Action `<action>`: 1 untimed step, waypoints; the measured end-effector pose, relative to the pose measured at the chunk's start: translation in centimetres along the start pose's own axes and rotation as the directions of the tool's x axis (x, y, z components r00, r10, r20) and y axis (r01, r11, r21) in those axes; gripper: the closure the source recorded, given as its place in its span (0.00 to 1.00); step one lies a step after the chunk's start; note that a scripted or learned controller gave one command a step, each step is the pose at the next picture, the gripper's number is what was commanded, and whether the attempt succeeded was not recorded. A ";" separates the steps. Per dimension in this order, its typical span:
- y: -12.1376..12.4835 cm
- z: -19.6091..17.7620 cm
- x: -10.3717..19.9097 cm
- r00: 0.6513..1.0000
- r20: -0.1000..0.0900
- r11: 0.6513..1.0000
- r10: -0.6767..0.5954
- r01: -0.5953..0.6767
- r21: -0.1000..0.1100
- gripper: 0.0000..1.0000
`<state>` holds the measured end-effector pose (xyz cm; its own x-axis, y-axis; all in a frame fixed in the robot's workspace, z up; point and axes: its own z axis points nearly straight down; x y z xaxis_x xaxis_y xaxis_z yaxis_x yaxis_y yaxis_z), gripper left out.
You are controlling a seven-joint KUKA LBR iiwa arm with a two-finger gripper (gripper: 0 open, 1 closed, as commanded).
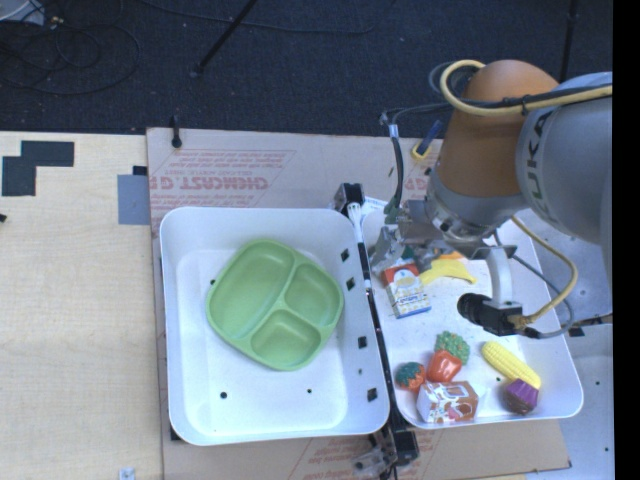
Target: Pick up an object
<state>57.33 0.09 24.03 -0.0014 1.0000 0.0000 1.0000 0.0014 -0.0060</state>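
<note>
Gripper [397,246]: low over the far left corner of the right bin [420,333]. From my screen I could not tell how far it was open, nor whether it had hold of anything.

Small carton [406,290]: red, white and blue, it lay on the bin floor just beneath the gripper, on the near side. I could not tell whether the two touched.

Banana [450,269]: yellow, just right of the carton.

Near end of the same bin, well apart from the gripper:
- strawberry [453,345], with a red pepper [443,367] touching it
- a small green and orange piece [408,375] to their left
- a printed box [447,402] by the near rim
- a corn cob [511,363] to the right
- a purple piece [520,396] below the cob

Left bin [200,388]: held a green divided plate [275,303].
</note>
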 end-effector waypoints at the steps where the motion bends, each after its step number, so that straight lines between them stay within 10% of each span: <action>1: 1.2 5.5 -5.8 1.000 0.000 1.000 0.003 -0.003 0.001 1.00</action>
